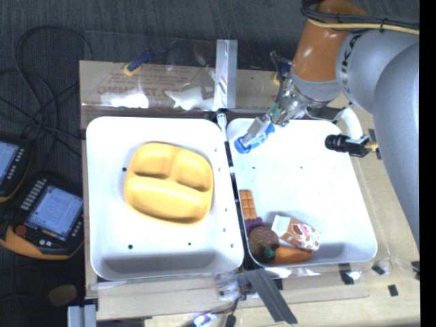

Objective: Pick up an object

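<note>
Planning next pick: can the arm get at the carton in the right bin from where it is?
Probably yes. The carton lies on top of the pile, open from above; only the carrot and brown ball crowd its near side.

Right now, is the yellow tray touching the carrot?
Apart. The camera view shows the yellow tray in the left bin and the carrot in the right bin, bin walls between.

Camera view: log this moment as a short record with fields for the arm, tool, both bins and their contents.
arm: grey KUKA arm reaching in from the right
tool: tool over right bin's upper left corner, blue item at its tip
left bin: yellow compartment tray
right bin: small toy foods heaped in lower left, including carrot and small carton
</note>
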Robot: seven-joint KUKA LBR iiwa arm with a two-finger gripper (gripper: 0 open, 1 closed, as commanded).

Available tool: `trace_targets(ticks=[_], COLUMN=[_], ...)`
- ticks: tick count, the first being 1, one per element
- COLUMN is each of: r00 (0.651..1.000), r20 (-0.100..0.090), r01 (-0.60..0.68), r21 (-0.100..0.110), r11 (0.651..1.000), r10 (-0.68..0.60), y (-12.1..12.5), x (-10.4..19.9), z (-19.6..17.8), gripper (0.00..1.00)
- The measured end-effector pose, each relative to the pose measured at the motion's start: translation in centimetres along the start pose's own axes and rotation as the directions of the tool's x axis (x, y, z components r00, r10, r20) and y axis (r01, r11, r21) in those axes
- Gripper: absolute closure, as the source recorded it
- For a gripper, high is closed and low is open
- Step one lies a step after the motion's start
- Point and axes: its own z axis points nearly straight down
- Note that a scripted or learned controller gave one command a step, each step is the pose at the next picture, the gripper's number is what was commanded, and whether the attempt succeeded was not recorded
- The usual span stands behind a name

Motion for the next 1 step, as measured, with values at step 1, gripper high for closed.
trace_targets(ticks=[1], r00=[0.882], r20=[-0.001], r01=[0.471], r21=[-0.004], r11=[0.882], r10=[-0.471], y=[-0.53], x=[-1.02], z=[-0.02], gripper=[0.00])
